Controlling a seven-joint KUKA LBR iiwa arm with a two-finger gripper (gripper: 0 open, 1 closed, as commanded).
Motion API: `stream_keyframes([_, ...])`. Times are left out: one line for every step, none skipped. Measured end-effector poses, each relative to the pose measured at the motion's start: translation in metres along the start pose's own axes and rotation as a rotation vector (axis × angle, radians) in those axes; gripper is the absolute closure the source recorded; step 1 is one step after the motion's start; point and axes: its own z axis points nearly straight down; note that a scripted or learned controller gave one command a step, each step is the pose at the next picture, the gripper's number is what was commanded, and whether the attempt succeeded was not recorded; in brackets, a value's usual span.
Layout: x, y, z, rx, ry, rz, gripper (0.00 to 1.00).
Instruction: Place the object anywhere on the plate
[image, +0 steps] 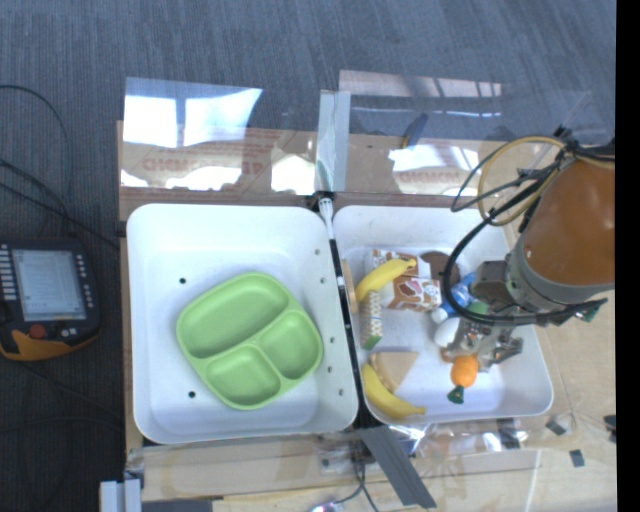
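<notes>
Green three-part plate (250, 340) flat in left bin (150, 300)

A banana (383, 275) lies up and to the left of the pincer (474, 350), with a printed brown-and-white packet (412, 292) between the two. A second banana (385, 397) sits down and to the left, touching a tan wedge (400, 364). Just beside the pincer's left is a small white rounded thing (441, 322). All lie in the right white bin (540, 402), under the pincer; the left white bin (160, 320) is well to its left. Far left, on grey carpet (60, 120), rests a teach pendant (45, 298).
</notes>
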Motion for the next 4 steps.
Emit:
stream_keyframes([-0.075,0.008,0.019,-0.002,0.001,-0.084,1.0])
stream_keyframes([-0.158,0.001,0.031,-0.001,0.0,-0.318,1.0])
stream_keyframes([-0.231,0.024,0.022,-0.002,0.0,-0.518,1.0])
stream_keyframes([-0.229,0.023,0.022,-0.002,0.001,-0.516,0.0])
